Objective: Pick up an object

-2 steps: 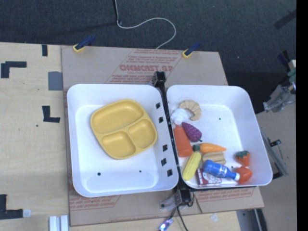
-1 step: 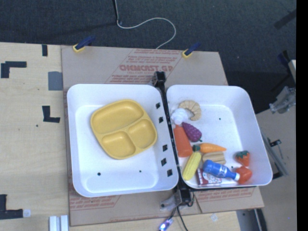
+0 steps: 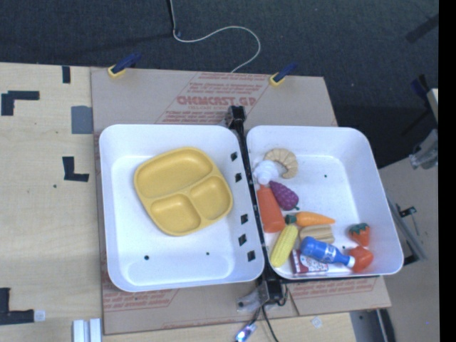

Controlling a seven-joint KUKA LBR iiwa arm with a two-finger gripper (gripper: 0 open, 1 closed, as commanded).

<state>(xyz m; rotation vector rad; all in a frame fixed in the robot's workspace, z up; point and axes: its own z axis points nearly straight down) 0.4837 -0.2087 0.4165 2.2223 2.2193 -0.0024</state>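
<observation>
Two shallow white bins sit side by side on a cardboard sheet, viewed from above at a slant. The left bin (image 3: 117, 262) holds one item, a yellow divided plate (image 3: 183, 189), lying at the bin's centre toward 12 o'clock, with its single large compartment at the upper left and two smaller ones toward 5 o'clock. A row of black clips (image 3: 243, 198) marks the shared wall between the bins. The right bin (image 3: 349, 155) holds all the pickable toys, crowded along its 9-to-6 o'clock side: a croissant (image 3: 283, 161) and a white piece (image 3: 264, 171) at about 10 o'clock, a purple grape bunch (image 3: 285, 194) just below them, and a carrot (image 3: 270, 209) whose long axis runs roughly 12 to 6 beside the divider. Further toward 6 o'clock lie a corn cob (image 3: 283, 242), tilted 1 to 7, a second carrot (image 3: 315, 219) lying 9 to 3, a blue bottle (image 3: 324, 251) pointing toward 4 o'clock, and two red pieces (image 3: 361, 244) at 5 o'clock. The bin's 1-to-3 o'clock region is bare floor. Whether the gripper is released or clenched cannot be told. Judged from the layout, an arm entering from 3 o'clock would meet the red pieces and bottle first, and the touching items may hinder a clean grasp.
</observation>
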